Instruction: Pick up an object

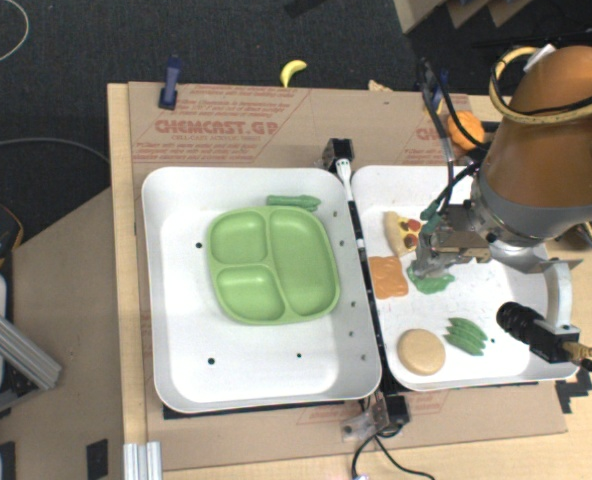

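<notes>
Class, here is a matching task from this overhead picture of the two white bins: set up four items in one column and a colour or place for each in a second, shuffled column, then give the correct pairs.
Column one:
1. divided plate
2. round bun-shaped piece
3. orange block
4. small yellow banana

Column two:
A. on the dark floor beyond the board
B. tan, near the right bin's front edge
C. light green, in the left bin
D. in the right bin, close to the divider between the bins

Pairs: 1-C, 2-B, 3-D, 4-A
</notes>
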`<action>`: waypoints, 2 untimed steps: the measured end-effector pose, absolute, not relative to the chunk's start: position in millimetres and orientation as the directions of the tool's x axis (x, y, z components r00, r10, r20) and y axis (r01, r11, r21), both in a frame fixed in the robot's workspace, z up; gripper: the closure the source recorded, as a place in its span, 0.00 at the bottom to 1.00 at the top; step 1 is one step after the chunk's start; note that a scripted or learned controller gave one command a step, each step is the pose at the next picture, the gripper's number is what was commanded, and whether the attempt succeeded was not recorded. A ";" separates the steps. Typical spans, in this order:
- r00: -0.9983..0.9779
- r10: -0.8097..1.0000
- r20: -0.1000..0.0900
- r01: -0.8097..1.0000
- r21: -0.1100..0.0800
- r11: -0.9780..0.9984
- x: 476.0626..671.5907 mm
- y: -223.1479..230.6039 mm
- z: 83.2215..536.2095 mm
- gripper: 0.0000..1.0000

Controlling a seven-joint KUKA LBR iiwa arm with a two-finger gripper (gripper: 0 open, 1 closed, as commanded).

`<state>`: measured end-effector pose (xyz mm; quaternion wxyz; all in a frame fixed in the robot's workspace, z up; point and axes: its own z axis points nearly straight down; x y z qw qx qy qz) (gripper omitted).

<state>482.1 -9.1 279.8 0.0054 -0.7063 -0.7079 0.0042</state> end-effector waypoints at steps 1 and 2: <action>-0.003 1.000 0.000 1.000 0.004 0.003 479.6 17.9 304.3 1.00; -0.005 1.000 0.001 1.000 0.006 0.005 479.8 56.3 354.4 1.00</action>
